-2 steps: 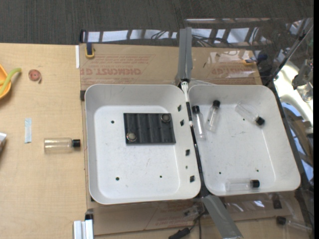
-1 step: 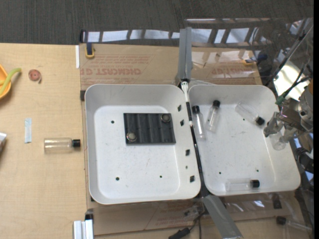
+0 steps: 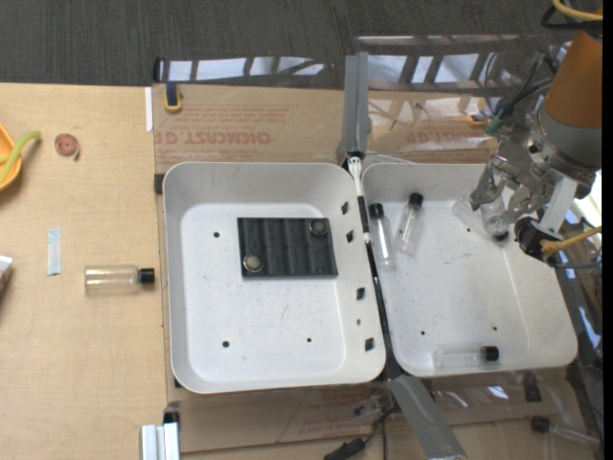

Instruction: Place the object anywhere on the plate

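Note:
A black ridged plate (image 3: 287, 249) lies in the left bin (image 3: 192, 353), with a small round piece at its top right corner (image 3: 318, 227) and another at its lower left (image 3: 253, 264). In the right bin (image 3: 536, 333) lie three clear vials with black caps: two side by side near the upper left (image 3: 379, 234) (image 3: 410, 220), and one along the front wall (image 3: 465, 356). My gripper (image 3: 496, 214) hangs low over the right bin's upper right area, well apart from those vials. Something pale and translucent shows at its tip, too unclear to name.
On the wooden bench left of the bins lie another clear vial (image 3: 117, 277), a small pale strip (image 3: 54, 251), a red disc (image 3: 65, 144) and an orange object (image 3: 8, 159) at the edge. Cables and a metal frame (image 3: 431, 65) stand behind the right bin.

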Robot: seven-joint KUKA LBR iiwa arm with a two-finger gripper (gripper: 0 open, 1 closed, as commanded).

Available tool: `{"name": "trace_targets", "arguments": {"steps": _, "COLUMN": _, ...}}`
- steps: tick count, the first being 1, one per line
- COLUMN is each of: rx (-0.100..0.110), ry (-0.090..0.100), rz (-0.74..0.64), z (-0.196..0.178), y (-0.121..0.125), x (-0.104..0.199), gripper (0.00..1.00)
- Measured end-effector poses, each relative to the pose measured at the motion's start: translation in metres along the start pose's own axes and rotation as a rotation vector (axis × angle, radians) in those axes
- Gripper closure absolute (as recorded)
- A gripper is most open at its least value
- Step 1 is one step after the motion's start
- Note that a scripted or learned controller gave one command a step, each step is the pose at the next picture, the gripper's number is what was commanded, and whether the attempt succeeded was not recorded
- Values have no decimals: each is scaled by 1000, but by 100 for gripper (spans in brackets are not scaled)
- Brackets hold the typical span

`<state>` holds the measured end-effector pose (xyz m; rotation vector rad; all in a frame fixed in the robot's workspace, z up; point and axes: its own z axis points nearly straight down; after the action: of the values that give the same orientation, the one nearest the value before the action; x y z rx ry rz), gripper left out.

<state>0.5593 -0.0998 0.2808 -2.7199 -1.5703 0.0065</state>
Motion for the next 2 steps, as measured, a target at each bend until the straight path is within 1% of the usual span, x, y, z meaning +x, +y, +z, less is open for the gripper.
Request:
{"name": "trace_targets", "arguments": {"steps": 1, "rx": 0, "ry": -1, "rz": -15, "z": -44, "y": 125, "x": -18, "gripper": 100}}
{"name": "trace_targets", "arguments": {"steps": 2, "rx": 1, "ry": 1, "rz": -146, "z": 46, "y": 53, "x": -9, "gripper": 100}}
